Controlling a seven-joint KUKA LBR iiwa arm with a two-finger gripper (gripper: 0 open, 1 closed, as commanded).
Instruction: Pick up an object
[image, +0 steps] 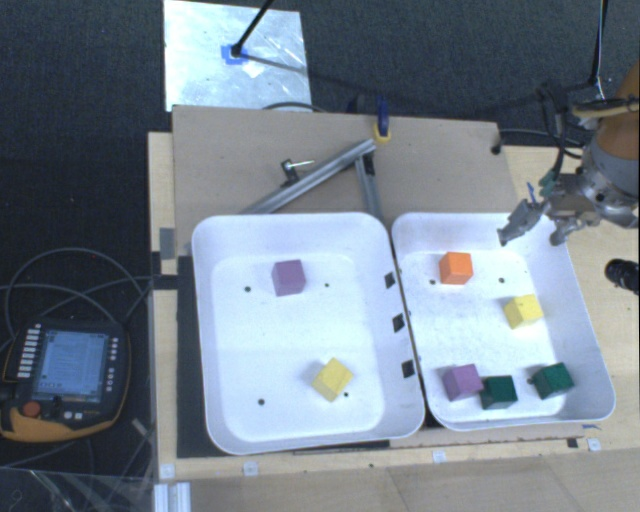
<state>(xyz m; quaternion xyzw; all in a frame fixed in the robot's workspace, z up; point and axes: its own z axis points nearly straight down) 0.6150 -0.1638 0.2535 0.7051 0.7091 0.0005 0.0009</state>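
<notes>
Blocks lie scattered across two white bins on the tabletop (450, 150). The left bin (215, 400) holds a purple block (288, 277) toward its back and a yellow block (332, 379) nearer the front. The right bin (580, 330) holds an orange block (455, 268), a second yellow block (522, 311), a second purple block (462, 381) and two dark green blocks (498, 391) (551, 380) along its front edge. The pincer (540, 224) hangs over the back rim of the right bin, its two fingers spread apart with nothing between them, well apart from the orange block, the nearest one. A handheld control pad (62, 378) rests to the left of the tabletop.
</notes>
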